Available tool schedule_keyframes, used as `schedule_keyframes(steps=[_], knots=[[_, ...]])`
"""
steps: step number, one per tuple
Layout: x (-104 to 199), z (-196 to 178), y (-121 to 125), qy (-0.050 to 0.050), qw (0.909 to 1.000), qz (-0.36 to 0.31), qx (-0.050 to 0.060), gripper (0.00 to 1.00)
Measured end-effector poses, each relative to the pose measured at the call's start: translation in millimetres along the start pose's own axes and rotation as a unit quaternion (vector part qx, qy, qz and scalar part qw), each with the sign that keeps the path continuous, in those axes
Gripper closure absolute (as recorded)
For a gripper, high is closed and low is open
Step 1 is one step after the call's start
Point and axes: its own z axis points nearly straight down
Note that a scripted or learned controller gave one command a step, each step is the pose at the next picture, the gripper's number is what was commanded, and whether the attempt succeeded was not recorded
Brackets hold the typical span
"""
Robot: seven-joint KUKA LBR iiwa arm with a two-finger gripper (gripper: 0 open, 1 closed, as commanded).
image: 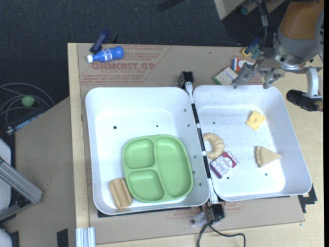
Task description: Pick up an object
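Camera view, looking down at a slant on both bins. We log the gripper [255,77] at the far rim of the right bin [288,184], hanging from the arm [300,19] that enters from the right. Its two fingers stand apart, splayed wide, and we see nothing between them.

Contents of the right bin: a yellow cheese block [255,120] closest to the claw, a tan wedge [266,155] nearer the front, a curled pastry [214,144] against the divider side, and a red-and-white packet [223,165] just beside the pastry. The left bin [100,138] carries a green divided plate [156,167] and a tan biscuit [120,193] touching its front corner.

Relation that matters: we judge the cheese block the likeliest target, since it lies almost straight toward the camera from the claw, a little lower in the frame and barely offset sideways. It sits as a diamond, corners pointing along and across the bin, so no strong long axis; we would expect a wrist turn to square the fingers to two flat sides.

Risk: the block lies flat on the floor, and fingers could skid over it.
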Motion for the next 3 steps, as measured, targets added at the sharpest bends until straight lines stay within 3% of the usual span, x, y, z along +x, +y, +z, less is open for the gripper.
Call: schedule_keyframes(steps=[1,2,3], knots=[[-86,87,-32,-0.001,1.0000,0.001,0.002,0.00],[-79,155,-29,0.000,1.0000,0.000,0.002,0.00],[-79,143,-27,-0.001,1.0000,0.000,-0.002,1.00]])
